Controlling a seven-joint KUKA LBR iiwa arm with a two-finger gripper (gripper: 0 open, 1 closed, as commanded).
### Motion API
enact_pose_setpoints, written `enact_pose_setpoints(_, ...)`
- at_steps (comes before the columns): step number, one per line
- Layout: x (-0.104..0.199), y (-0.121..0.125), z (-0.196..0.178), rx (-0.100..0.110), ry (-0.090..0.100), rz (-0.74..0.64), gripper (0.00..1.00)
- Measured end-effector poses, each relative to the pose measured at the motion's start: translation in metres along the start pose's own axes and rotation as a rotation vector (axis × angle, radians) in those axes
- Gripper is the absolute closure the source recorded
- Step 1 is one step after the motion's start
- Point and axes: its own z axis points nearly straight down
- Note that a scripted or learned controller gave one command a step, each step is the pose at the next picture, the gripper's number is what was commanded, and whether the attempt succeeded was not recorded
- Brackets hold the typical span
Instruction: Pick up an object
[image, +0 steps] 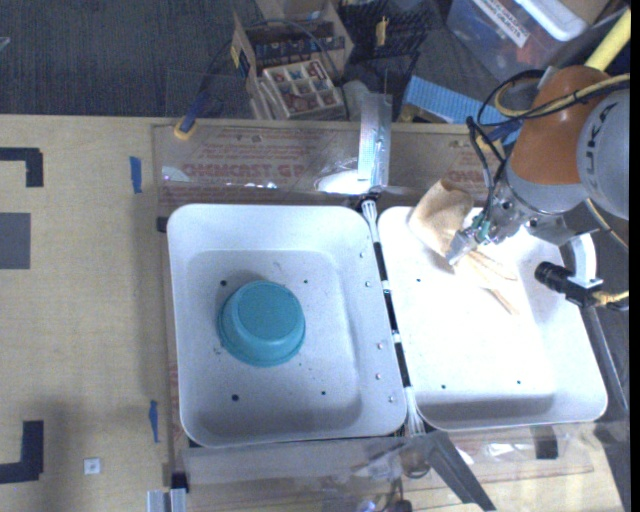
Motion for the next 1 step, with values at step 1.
enact_pose_setpoints(1,0.0569,0.0502,-0.0542,-0.003,-0.002,0.035,1.00)
